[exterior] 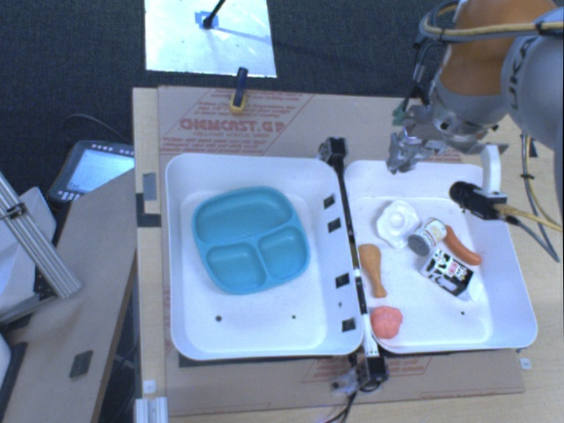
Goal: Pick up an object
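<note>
Toward the upper right of the frame, the grey arm (493,51) with its orange band reaches down so that the pincer (405,159) hangs at the far rim of the right bin (507,324). Whether its fingers stand wide or narrow cannot be told from this angle, and nothing shows between them. Below and right of it, inside the right bin, lie the loose things: a white fried-egg toy (396,222) near the bin's middle, a small tin can (426,237) just beside it, an orange carrot-like piece (462,246) touching the can's right side, and a black-and-white carton (449,272) under them. A tan drumstick toy (374,269) lies along the bin's left wall, with a pink lump (386,321) near the lower left corner. At centre left, the left bin (238,337) holds a blue divided plate (251,240). Both bins sit on the cardboard-covered worktop (229,122).
</note>
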Robot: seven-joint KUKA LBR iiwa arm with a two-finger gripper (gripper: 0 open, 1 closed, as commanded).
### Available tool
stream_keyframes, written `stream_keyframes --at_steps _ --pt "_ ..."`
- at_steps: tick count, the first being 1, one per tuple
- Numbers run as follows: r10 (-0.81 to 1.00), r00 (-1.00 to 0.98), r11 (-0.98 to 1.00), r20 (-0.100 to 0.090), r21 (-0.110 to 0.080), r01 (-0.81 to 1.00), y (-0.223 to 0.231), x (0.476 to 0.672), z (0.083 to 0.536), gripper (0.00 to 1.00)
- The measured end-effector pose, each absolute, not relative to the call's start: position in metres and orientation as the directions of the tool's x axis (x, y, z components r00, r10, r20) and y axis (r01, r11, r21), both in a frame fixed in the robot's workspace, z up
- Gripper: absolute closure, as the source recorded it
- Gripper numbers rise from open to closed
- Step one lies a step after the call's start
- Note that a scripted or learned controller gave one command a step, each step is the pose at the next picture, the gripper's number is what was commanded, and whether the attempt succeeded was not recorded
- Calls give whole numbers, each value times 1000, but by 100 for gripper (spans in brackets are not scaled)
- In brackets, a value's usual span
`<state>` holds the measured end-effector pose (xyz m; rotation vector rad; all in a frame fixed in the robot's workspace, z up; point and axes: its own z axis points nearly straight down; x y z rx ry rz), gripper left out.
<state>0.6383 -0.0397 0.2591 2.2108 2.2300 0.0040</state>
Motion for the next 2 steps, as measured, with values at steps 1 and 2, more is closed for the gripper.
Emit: stream_keyframes --at_steps 1,2 --pt "1000 -9 9 1 4 1000 10 650 260 100" --pt "1000 -9 9 1 3 1000 66 647 259 100"
